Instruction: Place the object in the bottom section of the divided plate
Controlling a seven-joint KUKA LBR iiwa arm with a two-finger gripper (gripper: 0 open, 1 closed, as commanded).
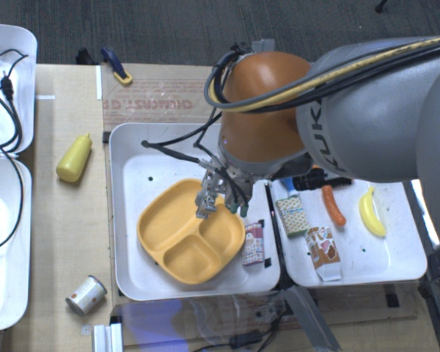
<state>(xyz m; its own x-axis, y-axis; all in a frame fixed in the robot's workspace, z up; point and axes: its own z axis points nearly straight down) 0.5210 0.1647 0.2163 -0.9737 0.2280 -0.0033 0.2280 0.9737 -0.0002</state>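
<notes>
The end effector [218, 196] hangs near the middle of the frame, over the upper right part of the yellow divided plate [169, 226]. Its fingers point down with a small greyish object [206, 202] seen between them, so it appears closed on that object, just above the plate's surface; what the object is cannot be told. Dark cables [177, 151] trail from the wrist toward the upper left corner of the left bin.

The plate lies in the left bin [126, 270], tilted, with one large section at its upper left and two smaller ones toward the lower right. Just beside the plate's right edge, a small red-and-white packet [253, 244] rests against the bin wall.

The grey arm [374, 116], with its orange band [260, 101], crosses the upper right of the frame and hides the top of the right bin [396, 270]. In that bin lie a patterned packet [292, 215], an orange carrot-like piece [333, 205], a banana [372, 213] and a printed carton [323, 252], all apart from each other.

On the tabletop [66, 226], left of the bins, a yellow squeeze bottle [74, 158] lies at mid-height and a small can [86, 294] lies on its side at the lower left. A blue-handled tool [116, 66] sits near the top.
</notes>
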